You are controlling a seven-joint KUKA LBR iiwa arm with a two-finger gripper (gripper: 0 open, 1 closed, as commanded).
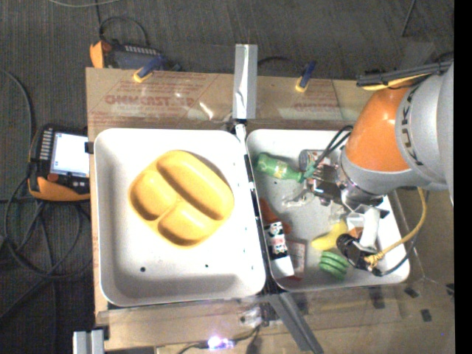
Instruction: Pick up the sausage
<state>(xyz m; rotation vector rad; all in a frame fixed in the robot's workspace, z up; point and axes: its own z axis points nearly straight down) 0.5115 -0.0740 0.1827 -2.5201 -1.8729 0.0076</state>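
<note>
The metal two-finger gripper [322,181] hangs low over the middle of the shallow right white bin [398,205]. Its jaws are lost in clutter and shadow, so we cannot tell how they stand. Toward that bin's far-left corner lies a green plastic bottle-shaped toy [276,168]. By the bin's left wall, apart from the gripper, sits a short reddish-brown piece that we take for the sausage [272,214], with a small black-and-white figure [277,240] just nearer us. In the bin's near part lie a yellow soft lump [328,238] and a green ridged disc [333,265]. Left of this bin, the other white bin [110,271] holds a yellow three-part plastic dish [182,196].
</note>
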